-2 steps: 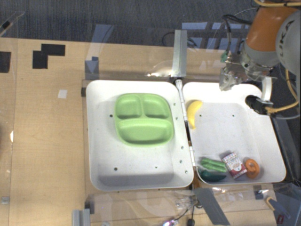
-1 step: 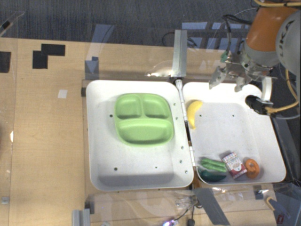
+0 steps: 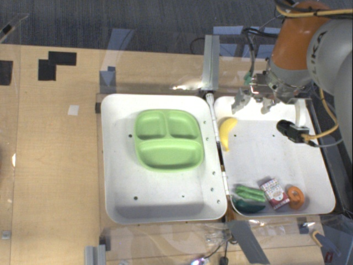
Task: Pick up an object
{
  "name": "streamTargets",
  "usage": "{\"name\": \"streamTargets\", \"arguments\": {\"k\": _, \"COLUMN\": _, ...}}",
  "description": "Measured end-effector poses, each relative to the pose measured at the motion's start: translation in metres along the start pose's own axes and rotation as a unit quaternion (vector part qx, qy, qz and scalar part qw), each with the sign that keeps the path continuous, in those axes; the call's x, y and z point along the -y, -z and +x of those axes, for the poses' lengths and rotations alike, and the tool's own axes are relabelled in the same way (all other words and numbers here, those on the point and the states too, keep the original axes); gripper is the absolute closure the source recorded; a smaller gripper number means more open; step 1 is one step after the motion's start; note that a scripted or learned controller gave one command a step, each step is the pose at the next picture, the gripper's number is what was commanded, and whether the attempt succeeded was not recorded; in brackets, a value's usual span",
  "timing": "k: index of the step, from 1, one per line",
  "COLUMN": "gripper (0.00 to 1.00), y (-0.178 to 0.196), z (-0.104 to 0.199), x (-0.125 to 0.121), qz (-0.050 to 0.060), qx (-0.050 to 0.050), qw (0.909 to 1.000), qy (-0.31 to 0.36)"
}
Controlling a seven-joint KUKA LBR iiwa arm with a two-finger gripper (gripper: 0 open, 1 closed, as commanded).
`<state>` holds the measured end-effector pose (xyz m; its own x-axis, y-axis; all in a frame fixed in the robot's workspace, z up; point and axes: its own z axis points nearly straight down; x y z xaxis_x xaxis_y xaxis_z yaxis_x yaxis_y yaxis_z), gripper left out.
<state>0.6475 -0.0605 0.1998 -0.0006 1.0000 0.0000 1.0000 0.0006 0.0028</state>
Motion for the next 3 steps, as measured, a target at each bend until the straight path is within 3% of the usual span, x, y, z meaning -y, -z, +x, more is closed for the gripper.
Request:
{"name": "streamTargets", "arguments": {"k": 1, "gripper": 0.0, "y": -0.104, "z": -0.033, "x": -0.021, "qz": -0.002, "qx": 0.0, "qw": 1.0, "qy": 0.007}}
{"name": "streamTargets", "arguments": {"k": 2, "gripper": 0.0, "y": -0.109, "z": -0.024, "x": 0.028, "qz": -0.005, "qx": 0.001, "qw": 0.999, "qy": 0.045}}
{"name": "streamTargets", "arguments": {"k": 3, "gripper": 0.0, "y": -0.071, "z": -0.035, "x": 0.074, "qz": 0.0, "qx": 0.0, "qw": 0.9986, "qy": -0.053}}
